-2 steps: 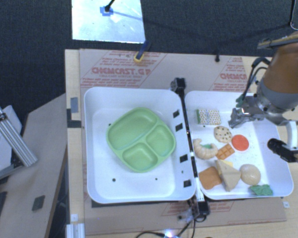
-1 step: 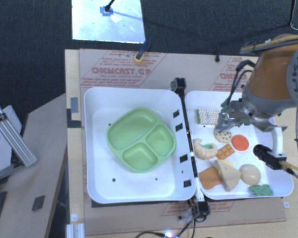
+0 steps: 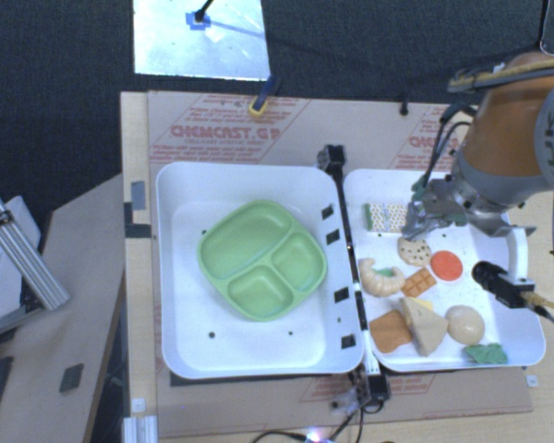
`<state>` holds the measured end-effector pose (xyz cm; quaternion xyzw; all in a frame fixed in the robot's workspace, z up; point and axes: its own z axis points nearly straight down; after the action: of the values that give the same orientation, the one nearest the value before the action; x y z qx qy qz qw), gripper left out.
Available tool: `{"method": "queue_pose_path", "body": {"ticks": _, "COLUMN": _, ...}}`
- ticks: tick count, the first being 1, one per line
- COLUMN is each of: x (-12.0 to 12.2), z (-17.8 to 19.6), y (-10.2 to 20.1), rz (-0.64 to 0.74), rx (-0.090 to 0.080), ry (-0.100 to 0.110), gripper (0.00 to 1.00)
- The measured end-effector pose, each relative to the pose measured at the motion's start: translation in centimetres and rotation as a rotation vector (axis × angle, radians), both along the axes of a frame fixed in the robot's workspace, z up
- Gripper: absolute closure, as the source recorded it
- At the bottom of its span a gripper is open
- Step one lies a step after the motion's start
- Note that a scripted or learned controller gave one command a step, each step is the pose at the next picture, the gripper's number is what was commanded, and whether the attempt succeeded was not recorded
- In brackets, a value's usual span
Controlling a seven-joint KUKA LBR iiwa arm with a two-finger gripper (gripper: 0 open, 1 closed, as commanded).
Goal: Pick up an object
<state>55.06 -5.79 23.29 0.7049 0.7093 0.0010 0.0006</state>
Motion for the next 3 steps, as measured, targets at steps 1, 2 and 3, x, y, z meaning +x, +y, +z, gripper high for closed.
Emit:
{"method": "queue_pose_path", "body": {"ticks": 1, "x": 1.1, "z": -0.1, "y": -0.2, "rz": 0.001, "rx": 0.000, "ry": 0.000, "gripper": 1.00}}
{"method": "queue_pose_path", "body": {"ticks": 2, "x": -0.5, "z": -0.8, "y": 0.0, "rz": -0.006, "rx": -0.001, "ry": 0.002, "gripper": 1.00}}
{"method": "queue_pose_path", "body": {"ticks": 3, "x": 0.7, "z": -1.7, "y": -0.9, "rz": -0.006, "rx": -0.002, "ry": 0.001, "gripper": 1.00}}
